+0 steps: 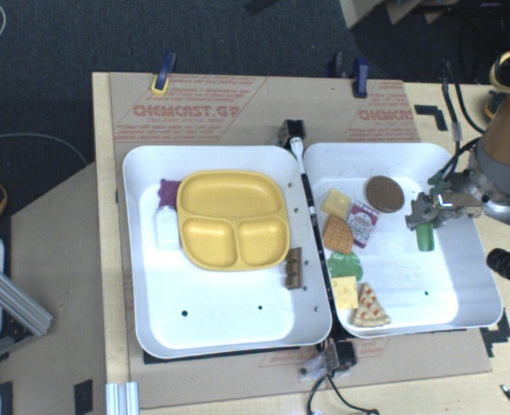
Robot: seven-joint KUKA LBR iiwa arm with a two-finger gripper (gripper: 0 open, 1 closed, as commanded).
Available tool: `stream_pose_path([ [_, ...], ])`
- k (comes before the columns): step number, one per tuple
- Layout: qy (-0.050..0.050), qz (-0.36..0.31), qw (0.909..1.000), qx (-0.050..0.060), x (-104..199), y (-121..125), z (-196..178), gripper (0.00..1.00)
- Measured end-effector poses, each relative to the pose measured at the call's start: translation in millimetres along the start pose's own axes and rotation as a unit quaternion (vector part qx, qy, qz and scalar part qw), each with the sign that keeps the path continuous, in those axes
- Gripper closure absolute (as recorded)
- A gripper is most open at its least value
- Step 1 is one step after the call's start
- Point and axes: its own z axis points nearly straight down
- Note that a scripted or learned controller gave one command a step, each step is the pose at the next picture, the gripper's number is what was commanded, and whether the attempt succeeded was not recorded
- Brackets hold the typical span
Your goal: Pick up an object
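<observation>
My gripper (426, 213) hangs over the right part of the right bin (462, 314), at the end of the grey arm coming in from the right. A small green cylinder-like piece (424, 237) stands out just below the gripper's tip, its top end meeting the gripper. Whether it is held cannot be made out. Left of it in the same bin lie a brown round disc (384, 194), a yellow block (335, 203), a red-and-white packet (361, 224), a waffle (338, 234), a green and yellow piece (344, 279) and a pizza slice (370, 307).
The left bin (220, 322) holds a yellow divided plate (233, 219), a purple item (168, 192), a white bottle (166, 228) and a brown bar (293, 267). A ridge between the bins runs down the middle. Bare floor shows in the right bin's lower right.
</observation>
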Motion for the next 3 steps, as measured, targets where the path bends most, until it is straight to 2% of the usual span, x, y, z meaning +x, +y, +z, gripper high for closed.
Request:
stream_pose_path([
  [1,0.001,-0.002,1.0,0.001,43.5,27.2,7.3,1.0],
  [2,0.001,-0.003,1.0,0.001,100.4,39.6,11.0,1.0],
  [3,0.002,-0.003,1.0,0.0,149.4,60.6,-3.4,1.0],
])
